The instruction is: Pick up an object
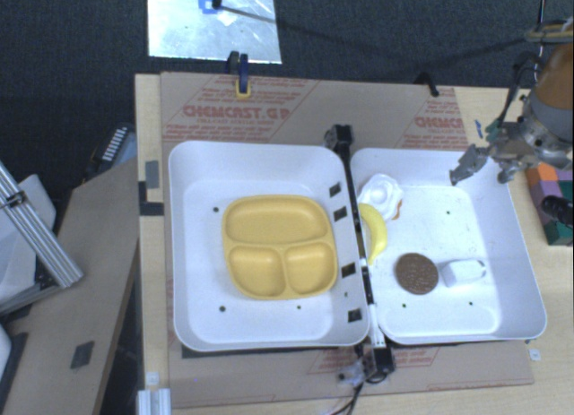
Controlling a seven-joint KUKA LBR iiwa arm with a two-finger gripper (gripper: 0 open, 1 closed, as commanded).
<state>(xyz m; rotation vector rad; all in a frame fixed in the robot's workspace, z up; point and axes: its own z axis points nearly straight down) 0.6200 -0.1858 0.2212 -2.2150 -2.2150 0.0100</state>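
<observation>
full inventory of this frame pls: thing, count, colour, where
bins: 2, white, side by side on the bench
divided tray: 1, yellow, three compartments, middle of the left bin
banana: 1, yellow, right bin, along its left wall
egg-like item: 1, white with a yellowish patch, right bin, just above the banana
round disc: 1, brown, right bin, lower middle
small cup-like item: 1, white, right bin, beside the disc on its right
cardboard sheet: 1, tan with red print, under both bins
clamp: 1, yellow and black, top edge of the cardboard
reflective sheet: 1, silvery, on the dark floor above the bench
arm: 1, grey, at the right edge
gripper: 1, grey, over the right bin's upper right corner, nothing between its fingers
</observation>
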